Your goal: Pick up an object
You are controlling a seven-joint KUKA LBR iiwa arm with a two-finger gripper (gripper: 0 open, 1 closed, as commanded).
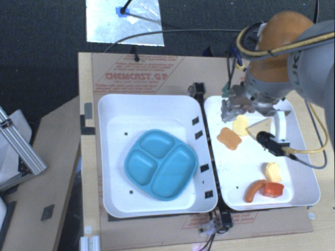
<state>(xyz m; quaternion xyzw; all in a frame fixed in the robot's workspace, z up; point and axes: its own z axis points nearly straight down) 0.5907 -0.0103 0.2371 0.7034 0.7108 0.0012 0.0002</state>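
Note:
My gripper [230,112] hangs low over the far left part of the right bin [303,156], under the grey arm with its orange band. Right beside its tip lies a pale yellow toy food piece [241,125], and just in front of that an orange piece [229,138]. Whether the gripper touches the yellow piece cannot be made out. Toward the near right of the bin lie a yellow ridged piece [272,171], a brown sausage [254,191] and a red piece [273,190] touching it.
The left bin [112,140] holds a blue divided plate [160,163]. A black connector with a yellow cable [272,143] hangs over the middle of the right bin. A black-clipped divider [201,135] runs between the bins.

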